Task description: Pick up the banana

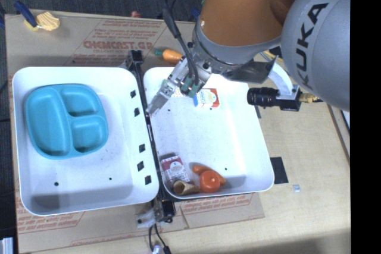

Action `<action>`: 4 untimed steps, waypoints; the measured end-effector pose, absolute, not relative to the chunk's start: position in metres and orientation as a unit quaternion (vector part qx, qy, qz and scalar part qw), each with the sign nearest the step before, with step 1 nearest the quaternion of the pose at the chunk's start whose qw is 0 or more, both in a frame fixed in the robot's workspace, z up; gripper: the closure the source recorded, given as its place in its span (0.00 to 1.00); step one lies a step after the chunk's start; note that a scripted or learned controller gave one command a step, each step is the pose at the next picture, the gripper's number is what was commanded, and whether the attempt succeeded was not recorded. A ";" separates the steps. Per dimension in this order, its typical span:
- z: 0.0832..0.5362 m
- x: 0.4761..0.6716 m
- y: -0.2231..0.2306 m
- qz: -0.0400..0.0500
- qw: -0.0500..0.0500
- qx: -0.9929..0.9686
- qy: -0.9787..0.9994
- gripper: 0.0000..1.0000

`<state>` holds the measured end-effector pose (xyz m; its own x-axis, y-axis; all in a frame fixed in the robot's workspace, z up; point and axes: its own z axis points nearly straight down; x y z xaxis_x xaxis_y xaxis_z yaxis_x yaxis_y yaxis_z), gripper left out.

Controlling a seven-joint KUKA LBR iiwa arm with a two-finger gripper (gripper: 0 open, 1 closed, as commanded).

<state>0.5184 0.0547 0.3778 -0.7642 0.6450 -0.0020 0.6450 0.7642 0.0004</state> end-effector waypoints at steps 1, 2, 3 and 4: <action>0.332 0.476 0.069 -0.001 -0.001 0.448 0.894 0.00; 0.413 0.480 0.095 0.000 0.001 0.401 0.916 0.00; 0.394 0.476 0.131 -0.002 -0.001 0.483 0.875 0.00; 0.363 0.476 0.114 -0.002 -0.001 0.713 0.701 0.00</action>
